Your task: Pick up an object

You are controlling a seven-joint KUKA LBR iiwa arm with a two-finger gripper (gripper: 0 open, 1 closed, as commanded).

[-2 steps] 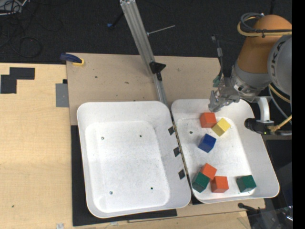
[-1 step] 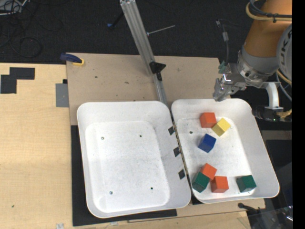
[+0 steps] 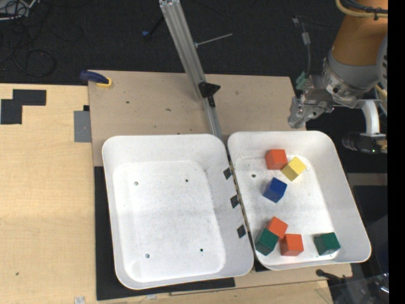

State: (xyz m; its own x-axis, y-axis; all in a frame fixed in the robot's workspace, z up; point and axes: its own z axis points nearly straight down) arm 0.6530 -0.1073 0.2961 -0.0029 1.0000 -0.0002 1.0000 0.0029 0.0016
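Note:
The right bin (image 3: pixel 329 149) holds several small blocks. An orange block (image 3: pixel 275 159) and a yellow block (image 3: pixel 294 168) lie near its far side, with a blue block (image 3: pixel 274 189) just below them. Near the front sit an orange block (image 3: pixel 277 226), a dark green block (image 3: pixel 266 241), another orange block (image 3: pixel 292 244) and a green block (image 3: pixel 326 243). My gripper (image 3: pixel 299 120) hangs above the bin's far rim, beyond the blocks, with nothing seen between its fingers.
The left bin (image 3: pixel 120 170) lies beside the right one, with black clips (image 3: pixel 234 201) along the shared edge. A slanted aluminium rail (image 3: pixel 188 49) rises behind the bins. A blue and yellow clamp (image 3: pixel 96 78) sits at the bench's far left corner.

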